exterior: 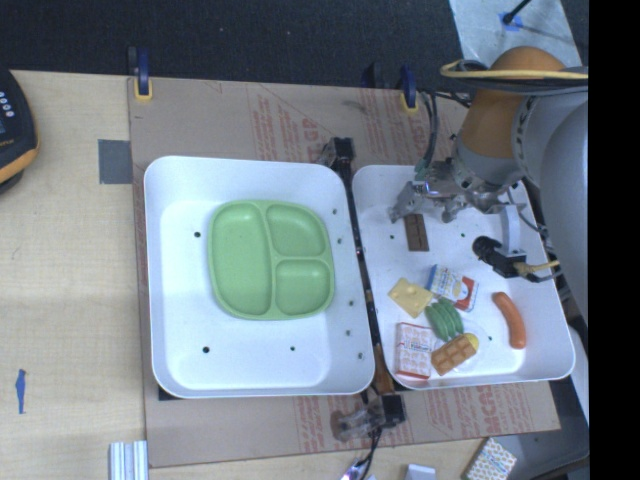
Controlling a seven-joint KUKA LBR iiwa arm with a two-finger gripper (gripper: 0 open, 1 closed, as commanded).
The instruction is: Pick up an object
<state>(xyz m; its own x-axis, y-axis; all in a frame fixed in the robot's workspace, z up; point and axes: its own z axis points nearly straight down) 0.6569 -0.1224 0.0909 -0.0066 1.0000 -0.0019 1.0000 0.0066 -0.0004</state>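
Note:
My gripper [432, 198] hangs over the far end of the right bin [545, 368], reaching in under the grey arm with its orange band. Just below it a dark brown bar [415, 232] lies on the bin floor. Nearer the front lie a yellow cheese slice [409, 296], a small white, blue and red packet [453, 286], a green pickle [444, 319], a waffle piece [455, 352], a red-and-white packet [414, 349] and a red sausage [510, 320]. Nothing shows held in the gripper.
The left bin [175, 368] holds a green divided plate [270, 258]. Clamps [342, 151] join the bins at the far and near ends. A dark device [12, 128] sits at the bench's left edge.

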